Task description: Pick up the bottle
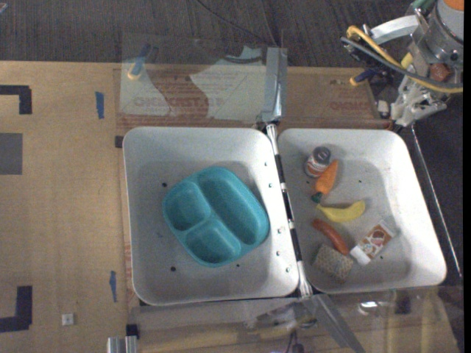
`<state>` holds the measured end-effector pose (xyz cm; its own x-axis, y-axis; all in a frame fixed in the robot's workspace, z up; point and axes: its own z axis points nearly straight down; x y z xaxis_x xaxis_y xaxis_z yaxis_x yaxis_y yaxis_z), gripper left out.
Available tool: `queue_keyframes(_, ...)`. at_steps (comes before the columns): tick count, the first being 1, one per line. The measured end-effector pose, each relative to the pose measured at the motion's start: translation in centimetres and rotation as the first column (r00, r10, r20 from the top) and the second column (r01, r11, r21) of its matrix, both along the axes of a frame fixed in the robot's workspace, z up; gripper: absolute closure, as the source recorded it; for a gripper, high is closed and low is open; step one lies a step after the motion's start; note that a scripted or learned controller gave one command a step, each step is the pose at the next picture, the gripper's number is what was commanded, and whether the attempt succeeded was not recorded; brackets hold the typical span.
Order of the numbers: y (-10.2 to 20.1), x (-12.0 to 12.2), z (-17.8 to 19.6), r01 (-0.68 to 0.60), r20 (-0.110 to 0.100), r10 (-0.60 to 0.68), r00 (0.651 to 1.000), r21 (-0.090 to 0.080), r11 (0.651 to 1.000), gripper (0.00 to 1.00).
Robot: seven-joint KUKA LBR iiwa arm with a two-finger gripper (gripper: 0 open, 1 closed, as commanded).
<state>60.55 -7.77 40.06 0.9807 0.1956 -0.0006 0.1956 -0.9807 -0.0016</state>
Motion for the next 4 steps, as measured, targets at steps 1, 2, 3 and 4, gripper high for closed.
queue_keyframes(1, 3.8, -0.5, 3.4, -0.514, 0.000, 0.514, 0.858, -0.002, 0.858, 1.00)
queue_keyframes(2, -5.1, -3.8, -5.1, -0.489, -0.001, 0.489, 0.872, 0.000, 0.872, 1.00)
queue_keyframes(3, 2.8, -6.0, -1.4, -0.316, 0.001, 0.316, 0.949, -0.002, 0.949, 1.00)
queue_keyframes(4, 10.1, -11.0, 2.0, -0.084, 0.002, 0.084, 0.997, -0.002, 0.997, 1.00)
